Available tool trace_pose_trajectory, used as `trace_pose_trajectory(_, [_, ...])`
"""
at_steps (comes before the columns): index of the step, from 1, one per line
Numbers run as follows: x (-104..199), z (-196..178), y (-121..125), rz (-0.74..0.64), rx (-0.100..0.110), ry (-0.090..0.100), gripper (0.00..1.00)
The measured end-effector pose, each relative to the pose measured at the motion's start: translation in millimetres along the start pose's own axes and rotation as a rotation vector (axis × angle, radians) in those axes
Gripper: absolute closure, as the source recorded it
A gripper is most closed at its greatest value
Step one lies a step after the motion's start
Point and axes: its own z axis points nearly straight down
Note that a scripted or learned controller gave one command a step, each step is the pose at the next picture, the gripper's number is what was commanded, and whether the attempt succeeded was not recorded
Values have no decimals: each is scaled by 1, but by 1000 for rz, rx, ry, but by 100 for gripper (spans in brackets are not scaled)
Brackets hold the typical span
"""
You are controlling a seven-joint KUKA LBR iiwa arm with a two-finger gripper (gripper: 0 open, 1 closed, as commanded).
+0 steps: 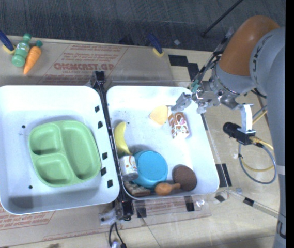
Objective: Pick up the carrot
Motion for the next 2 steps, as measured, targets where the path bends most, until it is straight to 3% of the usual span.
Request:
trace_pose_trajectory(1, [53, -41, -16, 51, 0, -1, 0])
trace_pose_trajectory(2, [154, -17, -33, 243, 6, 2, 0])
